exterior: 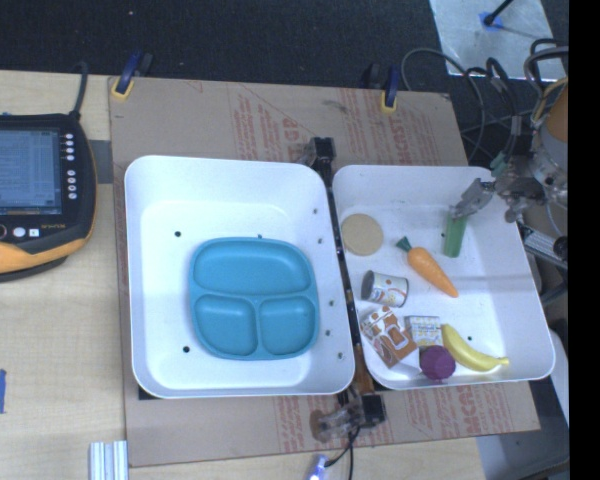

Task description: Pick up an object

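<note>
Robotics lab: teach pendant at nine o'clock, clamped cardboard sheet under two white bins, loose cables at one o'clock, toy food for grasping trials.

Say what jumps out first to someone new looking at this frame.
The blue divided plate sits alone in the middle of the left bin. The right bin holds the clutter: an orange carrot mid-bin, a yellow banana and a purple ball near its front edge. The claw is at that bin's far right, right above a green upright piece.
</note>
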